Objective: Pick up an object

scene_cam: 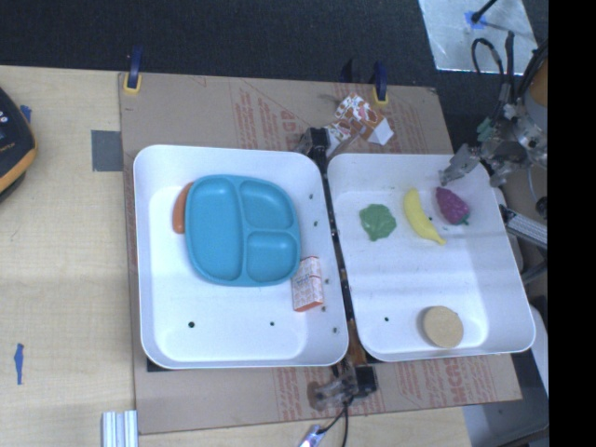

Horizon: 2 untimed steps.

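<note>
The arm comes in at the right edge, largely cut off, and the gripper (463,169) hangs over the right bin's (484,277) far right corner. Its tip is a small grey blur, so whether it is spread or closed is impossible to tell, and nothing can be seen in its hold. Just beside it and a little nearer the camera lies the purple object (453,205), then the yellow banana (423,217) and the green lump (377,222) further left. The round tan disc (440,326) sits well apart, toward the near rim. In the left bin (233,343), the small packet (308,284) beside the blue divided plate (242,230) carries print too small to read.
</note>
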### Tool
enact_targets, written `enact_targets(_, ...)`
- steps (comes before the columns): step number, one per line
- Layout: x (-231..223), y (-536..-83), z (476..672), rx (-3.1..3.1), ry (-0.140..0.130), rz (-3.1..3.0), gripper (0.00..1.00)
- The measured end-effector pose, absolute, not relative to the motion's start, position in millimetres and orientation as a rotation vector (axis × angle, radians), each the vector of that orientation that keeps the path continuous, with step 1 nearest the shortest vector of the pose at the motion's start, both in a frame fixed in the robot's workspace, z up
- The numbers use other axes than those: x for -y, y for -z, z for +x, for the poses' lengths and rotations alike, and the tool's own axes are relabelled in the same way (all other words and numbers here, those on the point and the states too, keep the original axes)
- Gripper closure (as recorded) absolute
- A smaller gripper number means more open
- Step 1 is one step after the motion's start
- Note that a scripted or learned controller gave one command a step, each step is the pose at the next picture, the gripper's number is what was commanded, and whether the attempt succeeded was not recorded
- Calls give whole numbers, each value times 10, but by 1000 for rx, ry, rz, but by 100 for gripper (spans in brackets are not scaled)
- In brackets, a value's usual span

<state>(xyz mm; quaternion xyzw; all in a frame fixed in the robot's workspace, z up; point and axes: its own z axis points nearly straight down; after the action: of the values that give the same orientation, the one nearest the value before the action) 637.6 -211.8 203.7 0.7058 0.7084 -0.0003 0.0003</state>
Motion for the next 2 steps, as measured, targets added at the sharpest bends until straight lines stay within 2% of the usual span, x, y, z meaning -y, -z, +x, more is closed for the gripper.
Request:
enact_targets(1,1673,-916,6561,-2229,4,2218,0)
enact_targets(2,1678,-1025,6564,-2233,6,2214,100)
